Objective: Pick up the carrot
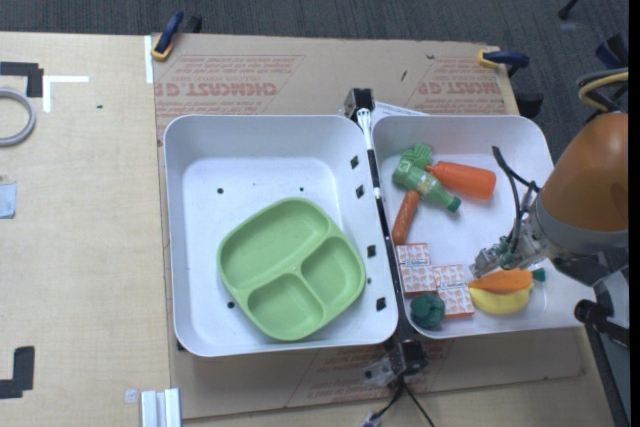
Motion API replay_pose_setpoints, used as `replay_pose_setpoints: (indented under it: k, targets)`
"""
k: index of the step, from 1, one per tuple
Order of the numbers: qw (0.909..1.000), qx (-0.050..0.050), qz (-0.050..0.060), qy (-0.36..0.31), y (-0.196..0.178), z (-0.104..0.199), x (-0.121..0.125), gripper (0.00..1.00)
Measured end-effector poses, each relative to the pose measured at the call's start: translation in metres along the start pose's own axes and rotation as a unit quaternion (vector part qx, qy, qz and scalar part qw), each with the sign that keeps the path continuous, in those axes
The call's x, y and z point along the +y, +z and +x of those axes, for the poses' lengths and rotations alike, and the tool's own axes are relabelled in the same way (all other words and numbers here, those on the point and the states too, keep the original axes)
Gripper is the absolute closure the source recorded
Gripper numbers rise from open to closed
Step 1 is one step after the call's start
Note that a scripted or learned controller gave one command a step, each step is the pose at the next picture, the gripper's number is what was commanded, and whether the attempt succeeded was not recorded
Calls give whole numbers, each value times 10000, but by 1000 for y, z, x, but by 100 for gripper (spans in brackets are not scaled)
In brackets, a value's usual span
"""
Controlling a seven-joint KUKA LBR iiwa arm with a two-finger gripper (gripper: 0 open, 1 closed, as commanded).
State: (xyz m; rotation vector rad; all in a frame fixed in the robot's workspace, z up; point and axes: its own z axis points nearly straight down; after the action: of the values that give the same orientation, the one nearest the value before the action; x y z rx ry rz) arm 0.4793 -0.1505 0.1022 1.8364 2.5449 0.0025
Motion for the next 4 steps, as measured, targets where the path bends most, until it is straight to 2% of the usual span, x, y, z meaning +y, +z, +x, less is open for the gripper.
replay_pose_setpoints:
  k: [1,2,3,4]
  targets:
    - [9881,8,9,-1537,10,-15,-7,100]
    - [9883,-31,11,-1527,9,-19,-8,0]
    - [9734,-4,0,-2292,-111,-15,24,0]
    - [9374,-8,-7,-3483,9,-33,-11,0]
